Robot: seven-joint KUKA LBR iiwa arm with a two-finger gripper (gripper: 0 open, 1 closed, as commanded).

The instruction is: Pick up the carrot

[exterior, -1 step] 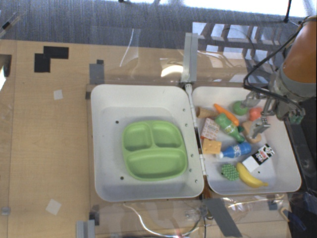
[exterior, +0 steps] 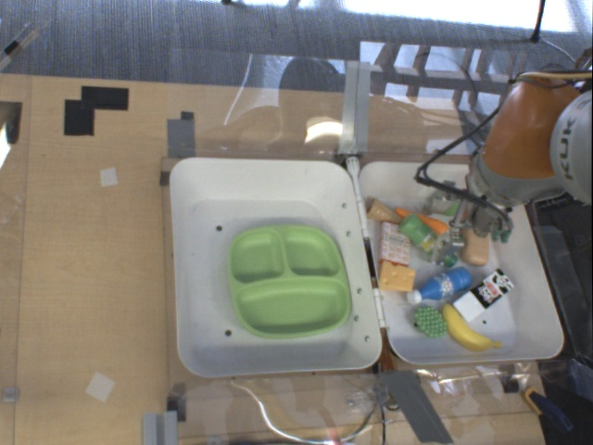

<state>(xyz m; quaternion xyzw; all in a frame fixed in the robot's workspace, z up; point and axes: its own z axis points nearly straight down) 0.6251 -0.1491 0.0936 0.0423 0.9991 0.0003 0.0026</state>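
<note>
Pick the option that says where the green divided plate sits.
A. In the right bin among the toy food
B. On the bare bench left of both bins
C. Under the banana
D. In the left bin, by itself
D: the green plate lies flat in the middle of the left bin, while the banana and the other toy food lie in the right bin.

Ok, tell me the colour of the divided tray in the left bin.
Light green; the divided tray shows plainly in the camera view.
</note>
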